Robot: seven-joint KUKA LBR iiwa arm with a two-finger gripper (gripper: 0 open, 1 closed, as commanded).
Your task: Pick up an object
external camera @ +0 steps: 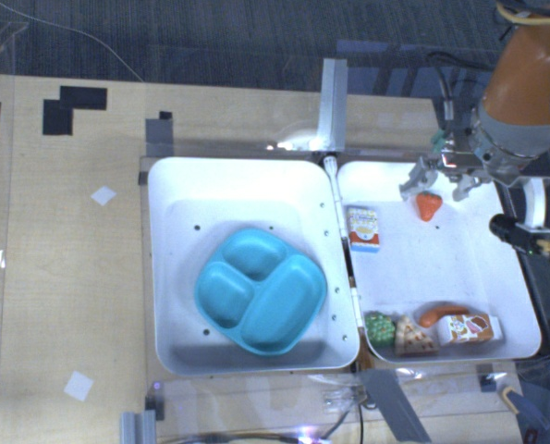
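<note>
My gripper [439, 187] hangs over the back of the right bin [496, 266], its two fingers spread apart and open. A small orange object [428, 208] lies just below and between the fingertips, and I cannot tell whether they touch it. Further left in the same bin, near the divider, a small white and red carton [362, 228] lies flat. Along the front wall sit a green item [379, 326], a speckled packet [413, 338], an orange sausage-shaped piece [438, 314] and a white and orange carton [466, 328].
The left bin [177, 202] holds a blue divided plate [261, 289]. A metal post [334, 104] rises at the back between the bins. The arm's orange band [526, 72] stands above the right bin's back right corner.
</note>
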